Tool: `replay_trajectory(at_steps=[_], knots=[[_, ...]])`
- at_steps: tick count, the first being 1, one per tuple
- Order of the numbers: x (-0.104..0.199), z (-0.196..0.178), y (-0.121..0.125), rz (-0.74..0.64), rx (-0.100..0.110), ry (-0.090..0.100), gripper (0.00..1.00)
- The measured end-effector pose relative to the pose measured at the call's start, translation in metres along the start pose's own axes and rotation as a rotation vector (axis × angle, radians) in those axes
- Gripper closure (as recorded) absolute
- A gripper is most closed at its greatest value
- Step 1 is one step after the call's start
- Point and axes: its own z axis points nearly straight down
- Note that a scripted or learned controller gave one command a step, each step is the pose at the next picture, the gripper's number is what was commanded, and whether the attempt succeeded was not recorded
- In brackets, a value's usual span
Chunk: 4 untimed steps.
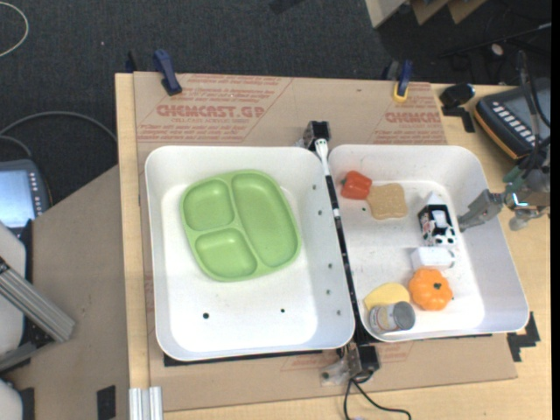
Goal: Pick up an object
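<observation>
The right bin [490,261] holds several small objects. A red piece [355,185] and a tan slice [388,201] lie near its back. A black-and-white toy [435,221] stands over a white block [435,256] in the middle. An orange pumpkin-shaped piece [430,289], a yellow piece [383,296] and a grey round tin [395,317] sit at the front. My gripper [486,206] is at the bin's right rim, just right of the black-and-white toy and apart from it. It is small and partly cut off at the view's edge.
The left bin [175,322] carries a green divided plate [239,224]. A black divider strip [334,226] runs between the bins. Blue [166,71] and yellow [402,81] clamps hold the board at the back. A yellow-black pendant [512,121] lies at the right.
</observation>
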Motion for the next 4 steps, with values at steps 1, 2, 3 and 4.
replay_trajectory(at_steps=[1, 2, 3, 4], knots=[[0.0, -0.011, 0.001, -0.001, -0.004, -0.002, 1.0], [0.093, -0.228, -0.002, -0.009, -0.023, -0.001, 1.0], [0.121, -0.08, -0.011, -0.001, 0.016, 0.002, 1.0], [0.211, -0.161, -0.013, -0.011, -0.01, 0.004, 1.0]])
